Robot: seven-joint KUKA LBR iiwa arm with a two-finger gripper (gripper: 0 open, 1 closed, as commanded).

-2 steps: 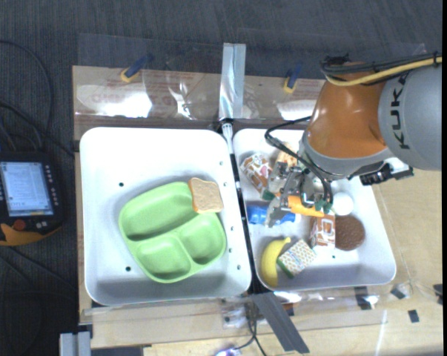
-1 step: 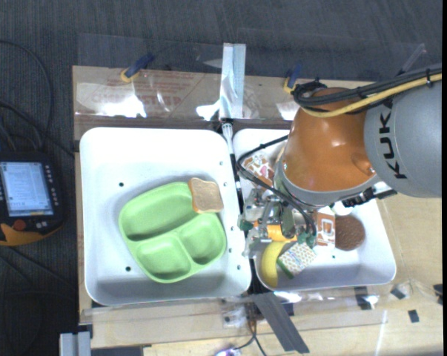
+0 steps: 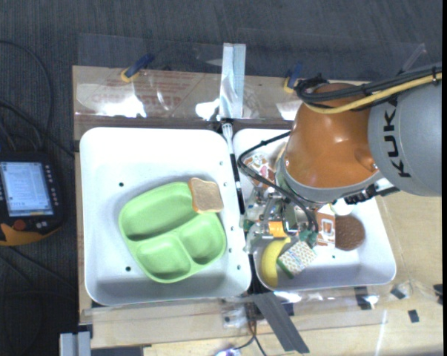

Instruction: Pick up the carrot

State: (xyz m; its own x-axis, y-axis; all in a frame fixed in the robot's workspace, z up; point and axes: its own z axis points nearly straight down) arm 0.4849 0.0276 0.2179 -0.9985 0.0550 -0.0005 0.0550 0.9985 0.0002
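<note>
1. Overhead, the grey arm point(image 3: 412, 136) with its orange band point(image 3: 330, 143) reaches in from the right and hangs over the right bin point(image 3: 379, 262).
2. Gripper point(image 3: 271, 225): it sits low in the right bin's left part, just beside the wall shared with the left bin; whether the jaws are released or clenched cannot be told, since wrist and cabling hide them.
3. Carrot point(image 3: 276, 230): a small orange piece shows at the gripper, above the yellow fruit; whether it is gripped cannot be told.
4. Yellow fruit point(image 3: 269, 263): it lies at the right bin's near edge, touching a checkered packet point(image 3: 298, 256) on its right.
5. Brown round item point(image 3: 349, 233): it rests further right in the same bin, apart from the gripper.
6. Left bin point(image 3: 104, 162): it holds a green divided plate point(image 3: 171, 232), with a slice of bread point(image 3: 206, 194) on the plate's upper right rim.
7. Handheld control pendant point(image 3: 23, 191): it lies on the dark floor left of the counter point(image 3: 97, 95).
</note>
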